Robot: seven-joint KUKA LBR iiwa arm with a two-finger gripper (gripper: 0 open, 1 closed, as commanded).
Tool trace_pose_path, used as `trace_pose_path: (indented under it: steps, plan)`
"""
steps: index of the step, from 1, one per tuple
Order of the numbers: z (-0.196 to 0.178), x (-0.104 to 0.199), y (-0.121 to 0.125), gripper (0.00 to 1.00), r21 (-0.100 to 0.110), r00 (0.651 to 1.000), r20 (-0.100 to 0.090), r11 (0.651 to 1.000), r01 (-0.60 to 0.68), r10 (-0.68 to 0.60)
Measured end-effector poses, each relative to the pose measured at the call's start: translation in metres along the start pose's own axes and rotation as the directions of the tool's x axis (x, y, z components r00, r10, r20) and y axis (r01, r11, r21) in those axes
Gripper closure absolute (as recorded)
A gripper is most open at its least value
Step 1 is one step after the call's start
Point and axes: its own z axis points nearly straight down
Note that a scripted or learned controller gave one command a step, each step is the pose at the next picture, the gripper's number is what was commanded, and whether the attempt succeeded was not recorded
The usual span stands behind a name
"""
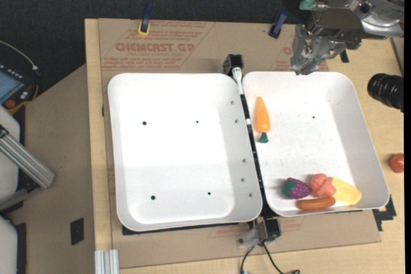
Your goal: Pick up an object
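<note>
Well apart: carrot (261, 113), gripper (307, 65).

Two shallow white plastic bins were counted on the bench: a left bin (128, 157) and a right bin (350, 119). Five toy foods were counted in the right bin. One orange plastic carrot with a green top (262, 115) was seen near its left edge. Four were grouped at its near edge: one purple grape bunch (296, 188), one pink lumpy piece (323, 185), one yellow wedge (347, 192) and one red-orange sausage (316, 204).
</note>
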Motion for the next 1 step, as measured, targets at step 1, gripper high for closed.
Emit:
trace_pose_path:
  steps: [1]
  plan:
    - [0.1270, 0.0396, 0.0449, 1.00, 0.009, 1.000, 0.002, 1.000, 0.009, -0.009]
